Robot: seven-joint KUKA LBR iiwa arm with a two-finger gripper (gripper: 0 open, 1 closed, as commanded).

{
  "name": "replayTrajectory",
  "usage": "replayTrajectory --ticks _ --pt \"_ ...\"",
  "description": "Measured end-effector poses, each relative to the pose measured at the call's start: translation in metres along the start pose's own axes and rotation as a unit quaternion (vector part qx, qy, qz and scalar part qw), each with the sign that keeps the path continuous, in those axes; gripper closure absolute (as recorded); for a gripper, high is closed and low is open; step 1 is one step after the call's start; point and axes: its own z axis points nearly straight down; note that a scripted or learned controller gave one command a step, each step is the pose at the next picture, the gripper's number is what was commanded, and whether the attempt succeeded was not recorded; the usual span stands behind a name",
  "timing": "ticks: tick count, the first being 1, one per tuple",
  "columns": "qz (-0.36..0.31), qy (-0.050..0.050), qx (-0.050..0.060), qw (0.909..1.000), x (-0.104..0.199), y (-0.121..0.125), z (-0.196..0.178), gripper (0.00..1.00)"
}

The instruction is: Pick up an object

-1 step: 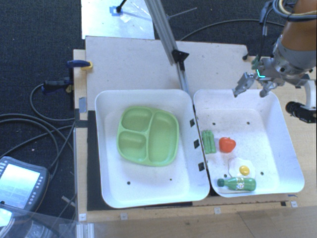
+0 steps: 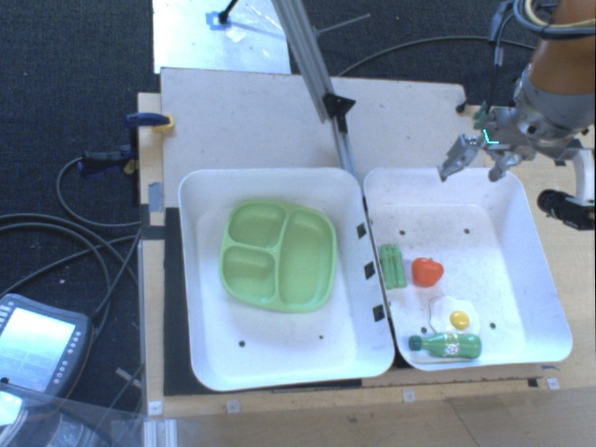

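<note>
**Small toys low in the right bin, gripper open and empty at the far rim**

While hovering over the far edge of the right bin (image 2: pixel 545 291), gripper (image 2: pixel 477 162) spread apart, nothing between the fingers. Well apart from every candidate object.

Candidates, all in the right bin's near half:
- Green ridged block (image 2: pixel 392 266), upright against the left wall, beside the divider. Probably stiff plastic, light. Wall too close on one side for a finger; awkward pick.
- Red tomato-like toy (image 2: pixel 427 271), just right of the block, open floor on its far and right sides. Likely light, smooth, rounded; apt to squirt out unless pinched across the widest part. Best candidate on room alone.
- Fried-egg toy (image 2: pixel 456 317), flat on the floor. Thin, little to grip; yolk the only raised part. Poor choice.
- Green bottle (image 2: pixel 447 345), lying on its side along the near wall, touching or almost touching the egg. Rigid, slick, likely to roll; pinch across the body, not the neck.

Left bin (image 2: pixel 200 250) holding a green divided plate (image 2: pixel 278 254), broad and shallow, hard to pinch except at the rim.

Room: far half of the right bin bare, free for descent. Sloped walls and the slanting metal pole (image 2: pixel 317 59) by the divider to be avoided.
</note>
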Motion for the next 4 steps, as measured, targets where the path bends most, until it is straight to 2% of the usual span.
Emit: replayTrajectory --ticks 2,3,4 --pt "-0.001 0.000 0.002 1.0000 0.012 0.011 0.099 0.00" --pt "0.002 0.000 0.002 1.0000 0.008 0.015 0.142 0.00" --pt "0.001 0.000 -0.001 1.0000 0.008 0.017 0.128 1.00"
